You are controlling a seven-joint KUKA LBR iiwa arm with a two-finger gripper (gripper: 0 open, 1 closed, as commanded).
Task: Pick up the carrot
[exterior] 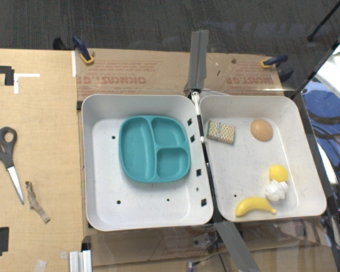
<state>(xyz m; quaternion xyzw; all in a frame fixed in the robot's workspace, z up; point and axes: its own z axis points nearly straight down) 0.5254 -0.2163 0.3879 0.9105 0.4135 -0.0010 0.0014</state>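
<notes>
Carrot could not be told apart in right bin (243, 169); brown ball (261, 130) at 1 o'clock looked closest. Best check before grabbing. Jaw state: could not tell.

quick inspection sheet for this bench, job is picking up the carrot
surface: cardboard-covered bench bearing two white bins, left bin and right bin, side by side
job's things: no carrot seen in either bin
clutter: teal divided plate in left bin; in right bin a patterned sponge, brown egg, yellow lemon touching a white crumpled item, banana
grippers: nothing seen
cables: dark cables beside right bin
surroundings: scissors on the bench at left, clamps at the bench's far edge, dark floor beyond
</notes>
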